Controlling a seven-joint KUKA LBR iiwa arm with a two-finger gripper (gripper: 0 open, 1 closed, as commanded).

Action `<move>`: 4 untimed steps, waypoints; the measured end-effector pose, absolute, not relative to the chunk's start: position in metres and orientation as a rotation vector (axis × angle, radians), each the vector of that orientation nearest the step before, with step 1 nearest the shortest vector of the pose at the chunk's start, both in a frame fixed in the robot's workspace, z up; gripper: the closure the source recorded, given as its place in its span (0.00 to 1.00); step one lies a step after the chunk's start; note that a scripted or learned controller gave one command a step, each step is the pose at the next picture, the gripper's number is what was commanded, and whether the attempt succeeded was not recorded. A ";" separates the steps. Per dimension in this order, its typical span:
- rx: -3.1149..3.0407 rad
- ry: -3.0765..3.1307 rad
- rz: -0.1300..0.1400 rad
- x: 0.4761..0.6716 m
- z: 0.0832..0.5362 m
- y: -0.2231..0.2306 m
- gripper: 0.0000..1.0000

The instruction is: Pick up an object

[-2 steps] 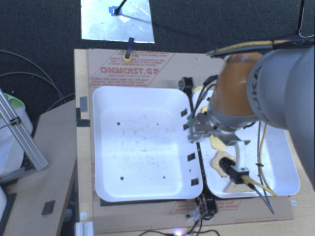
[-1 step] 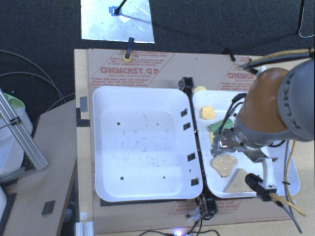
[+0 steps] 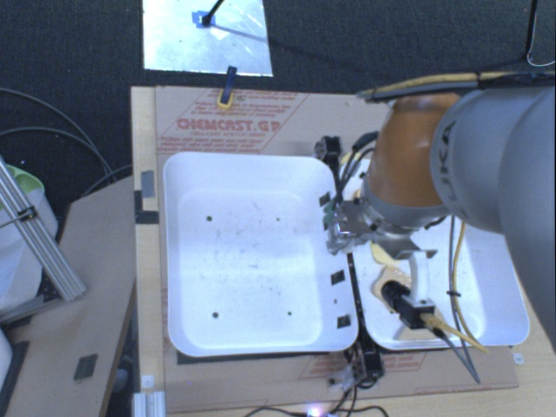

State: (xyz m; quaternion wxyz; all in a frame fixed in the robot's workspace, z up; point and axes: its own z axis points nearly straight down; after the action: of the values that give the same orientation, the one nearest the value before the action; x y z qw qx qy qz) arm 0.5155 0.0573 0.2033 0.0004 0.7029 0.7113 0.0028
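The grey arm with its orange band (image 3: 408, 159) reaches in from the right and hangs low over the right bin (image 3: 504, 320). My gripper (image 3: 387, 263) sits under the wrist, near that bin's left wall, and the wrist hides most of it. A pale yellow thing (image 3: 383, 254) shows just under the wrist in the right bin, and another yellow patch (image 3: 382, 283) lies a little nearer. Whether the yellow thing touches the gripper is hidden.
The left bin (image 3: 252, 259) lies beside the right one, with a dark divider strip (image 3: 352, 294) between them. Both rest on a cardboard sheet (image 3: 234, 120). A metal plate (image 3: 207, 24) lies on the dark floor behind, and a metal stand (image 3: 35, 233) is at left.
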 end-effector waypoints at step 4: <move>2.210 2.238 -0.005 0.490 0.469 0.196 1.00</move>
State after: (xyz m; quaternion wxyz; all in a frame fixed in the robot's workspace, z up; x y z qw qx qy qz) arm 0.4905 0.1957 0.4687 -0.0022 0.7027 0.7115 -0.0016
